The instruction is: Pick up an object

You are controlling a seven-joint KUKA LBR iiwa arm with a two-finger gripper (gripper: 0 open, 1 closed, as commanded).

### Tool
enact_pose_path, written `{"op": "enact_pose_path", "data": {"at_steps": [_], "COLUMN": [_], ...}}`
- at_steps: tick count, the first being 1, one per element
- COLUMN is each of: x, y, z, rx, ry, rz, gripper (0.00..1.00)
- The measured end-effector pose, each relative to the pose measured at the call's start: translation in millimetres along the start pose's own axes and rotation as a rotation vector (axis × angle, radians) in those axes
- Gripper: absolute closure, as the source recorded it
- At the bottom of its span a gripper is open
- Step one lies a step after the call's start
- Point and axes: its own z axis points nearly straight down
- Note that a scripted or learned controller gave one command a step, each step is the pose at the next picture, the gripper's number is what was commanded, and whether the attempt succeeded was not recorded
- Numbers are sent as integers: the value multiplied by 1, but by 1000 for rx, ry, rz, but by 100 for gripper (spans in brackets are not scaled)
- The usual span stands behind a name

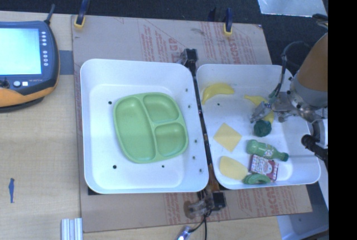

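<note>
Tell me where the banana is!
The banana lies in the right bin, near its top-left corner, close to the wall shared with the left bin. The yellow square slice is just below it.

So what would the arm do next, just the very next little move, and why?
Probably a short drop straight down. The gripper hangs in the right bin, just above the dark green round object, with a yellow piece close beside it. Nothing shows between its fingers, so lowering onto that green object seems the nearest chance to pick something up.
</note>
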Motion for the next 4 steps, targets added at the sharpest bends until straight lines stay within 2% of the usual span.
{"op": "enact_pose_path", "data": {"at_steps": [1,2,3,4], "x": [-1,15,71,102], "y": [0,6,11,26], "z": [-11,-36,-130,-146], "rx": [1,-3,-3,-3], "ry": [-1,-1,1,1], "rz": [-2,-1,0,1], "gripper": [100,100,100,100]}}
